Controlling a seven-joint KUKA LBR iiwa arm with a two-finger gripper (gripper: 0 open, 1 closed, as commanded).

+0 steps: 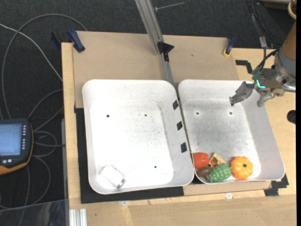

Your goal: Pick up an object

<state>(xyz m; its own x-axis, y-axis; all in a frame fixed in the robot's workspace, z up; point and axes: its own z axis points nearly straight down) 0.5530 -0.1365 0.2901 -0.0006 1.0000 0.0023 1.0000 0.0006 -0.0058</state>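
Starting at the near edge of the bench, the right bin holds four toys bunched along its front wall: one red tomato-like piece at the near-left corner, one brown-and-yellow wedge beside it, one green bumpy piece touching that wedge, and one orange pumpkin just right of the green. The left bin carries a single white object in its near-left corner. Farther back, over the right bin's far-right corner, hangs the gripper, its two fingers spread apart with nothing between them, well apart from the cluster.

To do the pick well, I judge the pumpkin the safest target, since its right side stands free; the arm should travel to the near edge, descend straight, and straddle it without nudging the green neighbour. The front wall crowds any approach there.
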